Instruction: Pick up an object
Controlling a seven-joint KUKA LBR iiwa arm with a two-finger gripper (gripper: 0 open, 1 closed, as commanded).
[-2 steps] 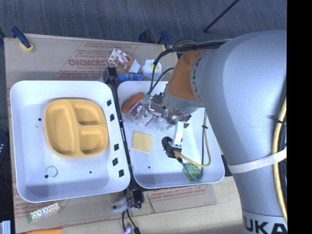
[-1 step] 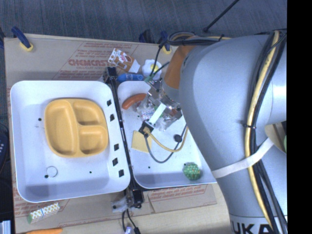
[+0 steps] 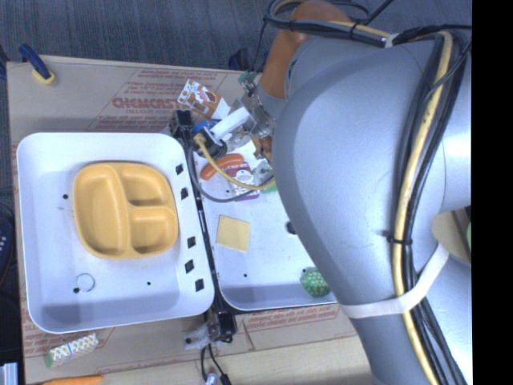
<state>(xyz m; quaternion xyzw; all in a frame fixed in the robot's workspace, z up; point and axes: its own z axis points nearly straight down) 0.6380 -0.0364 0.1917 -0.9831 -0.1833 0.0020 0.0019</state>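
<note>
While arm (image 3: 361, 175) covers right bin (image 3: 264, 295), yellow tray (image 3: 124, 208) (3 compartments) sits in left bin (image 3: 40, 215)

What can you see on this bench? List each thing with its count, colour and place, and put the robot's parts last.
bins: 2, white, side by side on the bench
tray: 1, yellow, three compartments, in the left bin
square: 1, pale yellow, flat, in the right bin
ball: 1, green, near the right bin's front edge
pile: several small items, mixed orange, white and green, at the right bin's far end
clamp: 1, blue and yellow, at the bench's far left corner
arm: 1, grey with an orange band, over the right bin
</note>
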